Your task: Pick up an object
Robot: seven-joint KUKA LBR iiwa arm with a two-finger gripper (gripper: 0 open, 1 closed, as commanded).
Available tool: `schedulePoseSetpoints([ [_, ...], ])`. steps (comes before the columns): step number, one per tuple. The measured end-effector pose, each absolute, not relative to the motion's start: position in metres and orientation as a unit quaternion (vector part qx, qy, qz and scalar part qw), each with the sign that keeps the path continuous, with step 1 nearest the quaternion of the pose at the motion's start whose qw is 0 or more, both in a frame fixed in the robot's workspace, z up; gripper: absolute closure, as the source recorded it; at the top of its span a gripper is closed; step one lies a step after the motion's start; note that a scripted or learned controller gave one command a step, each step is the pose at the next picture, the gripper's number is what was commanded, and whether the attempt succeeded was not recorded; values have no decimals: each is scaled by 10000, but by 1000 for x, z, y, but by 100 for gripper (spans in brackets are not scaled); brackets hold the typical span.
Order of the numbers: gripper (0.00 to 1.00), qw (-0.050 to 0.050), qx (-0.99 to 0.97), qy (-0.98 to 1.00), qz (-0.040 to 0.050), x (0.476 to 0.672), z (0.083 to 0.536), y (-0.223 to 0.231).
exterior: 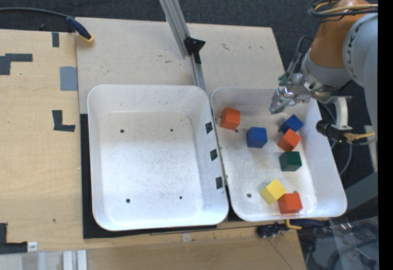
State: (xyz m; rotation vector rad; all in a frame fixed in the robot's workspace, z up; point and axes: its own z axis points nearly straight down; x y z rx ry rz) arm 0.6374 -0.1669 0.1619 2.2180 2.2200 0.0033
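The bench (141, 60) is pale plywood with faint scuffs, and a light wood-grain board with grey tape pieces lies to its left. On it sit two shallow white bins of thin moulded plastic with rounded corners. The left bin (98, 140) is speckled with fine dark grit and shows four small dark dots on its floor. The right bin (325, 177) holds all the cubes. A slim aluminium bar (169, 2) slants down from the top to a black clamp near the gap between the bins.

The arm (344, 35) comes in from the right, smooth grey casing with a glossy orange band and thin cables looping round it. Its gripper (279, 105) is bare metal, hanging over the upper right part of the right bin, near the cubes there; its fingers are too small and blurred to say how far they are parted, and no cube can be seen between them.

The cubes are small, matte, with sharp edges. An orange cube (230, 118) lies alone at the bin's upper left. A blue cube (256, 137) sits near the middle. A second blue cube (293, 123) touches an orange one (289, 139), with a dark green cube (290, 161) just below. A yellow cube (273, 191) and another orange one (290, 202) sit together at the bottom.

No readable writing or labels show anywhere
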Motion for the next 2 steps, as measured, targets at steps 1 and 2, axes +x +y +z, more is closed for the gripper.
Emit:
schedulePoseSetpoints([
  [1,100,31,7065,7077,16,643,225,-167],
  [2,100,3,7068,7074,-5,643,222,-167],
])
